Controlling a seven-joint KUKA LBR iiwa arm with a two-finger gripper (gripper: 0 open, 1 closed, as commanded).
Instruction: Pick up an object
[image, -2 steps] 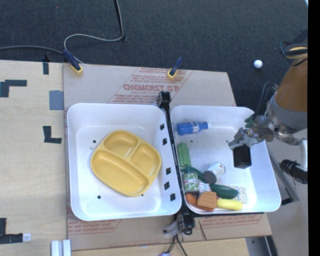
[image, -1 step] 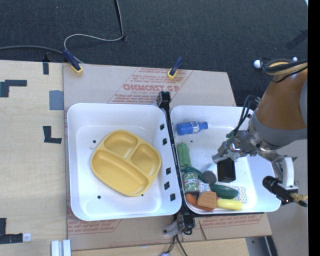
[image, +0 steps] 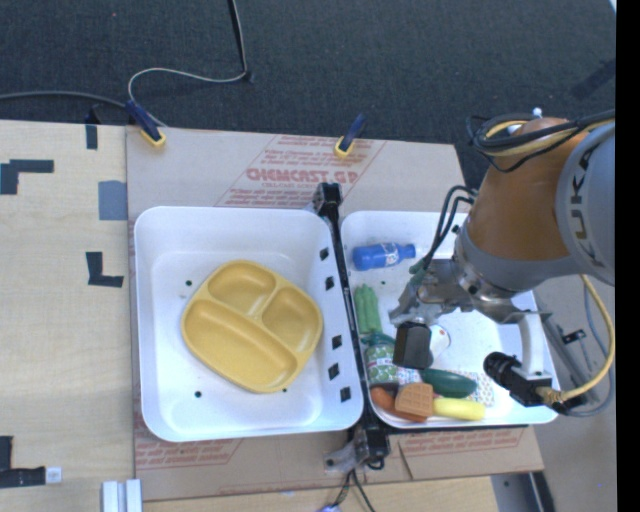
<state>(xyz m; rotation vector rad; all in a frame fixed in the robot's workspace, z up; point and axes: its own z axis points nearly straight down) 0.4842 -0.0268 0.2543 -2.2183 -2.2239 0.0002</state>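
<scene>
From my seat at the remote station, nearest the bottom of the frame I see the clutter along the lower edge of the right bin (image: 505, 425): an orange-brown block (image: 414, 402), a yellow piece (image: 459, 409) touching its right side, and a dark green vegetable shape (image: 450, 382) lying just above both. A little higher, the gripper (image: 412, 345) hangs over the middle of this bin, a dark block beneath the wrist, just beside a green bottle (image: 368, 312) that lies along the divider. I cannot tell how wide the pincer stands, and I see nothing that I could call held.

Higher still, a small blue bottle (image: 383, 256) lies on its side near the top of the right bin, apart from the rest. Across the divider, the left bin (image: 150, 330) carries a yellow sectioned plate (image: 252, 325) at its middle.

I judge the step in hand to be the descent onto a target, most likely one of the pieces in the crowded lower left corner of the right bin. The next move calls for a straight drop onto a single piece, since these touch one another and a sloppy close could catch two or nudge them all aside.
</scene>
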